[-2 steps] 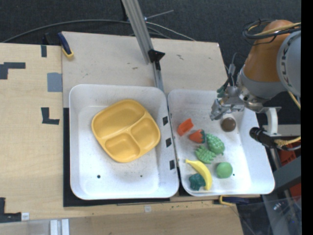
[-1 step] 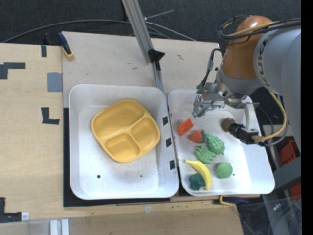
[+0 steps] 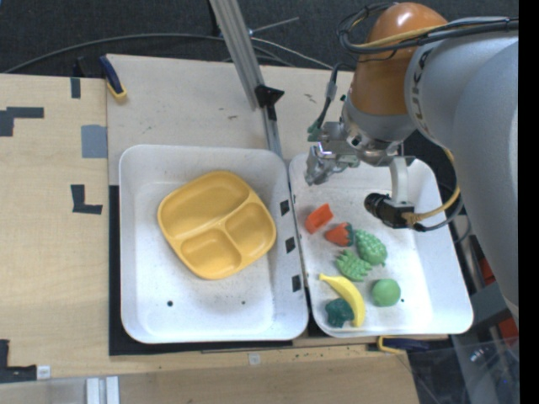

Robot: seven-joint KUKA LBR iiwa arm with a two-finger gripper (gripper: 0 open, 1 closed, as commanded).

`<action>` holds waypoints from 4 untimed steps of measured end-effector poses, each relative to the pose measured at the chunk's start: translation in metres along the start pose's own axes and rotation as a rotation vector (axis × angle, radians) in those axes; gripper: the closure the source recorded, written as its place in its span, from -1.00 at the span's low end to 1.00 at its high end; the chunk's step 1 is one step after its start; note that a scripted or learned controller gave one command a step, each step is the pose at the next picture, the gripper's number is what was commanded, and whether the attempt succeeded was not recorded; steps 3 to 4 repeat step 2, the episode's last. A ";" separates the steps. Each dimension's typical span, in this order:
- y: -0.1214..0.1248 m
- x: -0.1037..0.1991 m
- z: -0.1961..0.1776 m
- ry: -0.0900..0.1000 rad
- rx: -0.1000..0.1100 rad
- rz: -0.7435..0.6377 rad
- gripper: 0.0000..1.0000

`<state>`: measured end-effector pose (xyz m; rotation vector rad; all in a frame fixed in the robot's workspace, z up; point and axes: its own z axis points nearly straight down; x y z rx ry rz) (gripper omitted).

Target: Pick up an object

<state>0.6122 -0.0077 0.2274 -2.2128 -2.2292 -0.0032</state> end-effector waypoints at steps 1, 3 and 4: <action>0.027 0.050 0.010 -0.001 0.001 0.001 1.00; 0.053 0.096 -0.006 0.000 0.000 0.001 1.00; 0.053 0.096 -0.006 0.000 0.000 0.001 1.00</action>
